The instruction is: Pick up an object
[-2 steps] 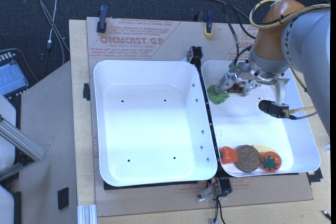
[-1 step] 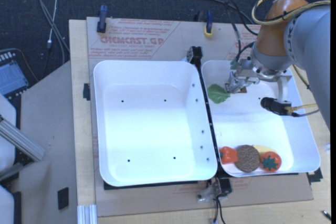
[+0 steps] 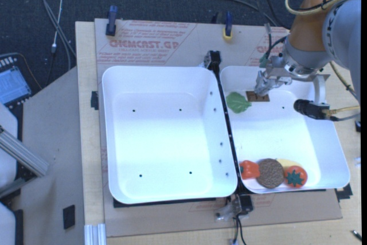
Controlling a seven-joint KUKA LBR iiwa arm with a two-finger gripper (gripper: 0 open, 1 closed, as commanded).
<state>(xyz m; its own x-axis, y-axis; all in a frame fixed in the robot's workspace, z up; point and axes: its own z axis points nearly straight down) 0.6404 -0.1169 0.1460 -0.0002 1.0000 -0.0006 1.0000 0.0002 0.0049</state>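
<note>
Gripper of the grey arm with the orange band hangs low over the right shallow white plastic bin, toward its 12 o'clock wall, and whether its jaws are apart or together cannot be told from this slanted view. Directly under its tip lies a small flat brown rectangular piece, so close that touching or not is unclear; nothing shows clamped between the gripper's parts. Just at 9 o'clock of that piece sits a green leaf-shaped toy, close to the divider between the bins. Well apart, along the 6 o'clock rim, cluster a red toy tomato, a round brown speckled patty, a yellow piece and a red toy with a green top. The left white bin lies at 9 o'clock on the wooden desk.

By my judgement the step is the descent onto the brown piece. To do it well, centre over the piece, straddle its short sides, go fully down to the bin floor since it is thin, avoid nudging the leaf, close firmly, then lift straight up
</note>
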